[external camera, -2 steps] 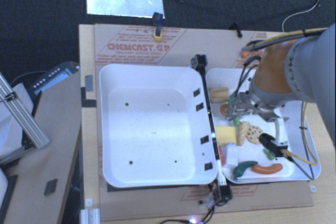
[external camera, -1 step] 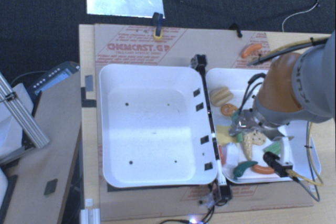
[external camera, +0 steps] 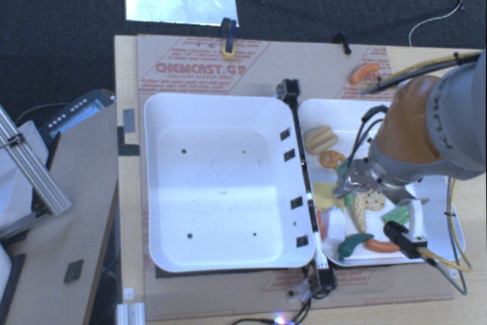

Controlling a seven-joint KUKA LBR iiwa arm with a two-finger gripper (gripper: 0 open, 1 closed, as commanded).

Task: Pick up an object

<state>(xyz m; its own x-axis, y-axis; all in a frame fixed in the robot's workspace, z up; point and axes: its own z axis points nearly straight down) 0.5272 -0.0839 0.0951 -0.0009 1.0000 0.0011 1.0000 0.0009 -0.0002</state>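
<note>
toy foods heaped in right bin

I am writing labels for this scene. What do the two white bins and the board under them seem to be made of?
The left bin and the right bin look like moulded plastic: smooth, slightly glossy white with rounded corners. The board looks like a sheet under brown protective paper, matte, with red printed lettering; what lies beneath the paper cannot be told.
</note>
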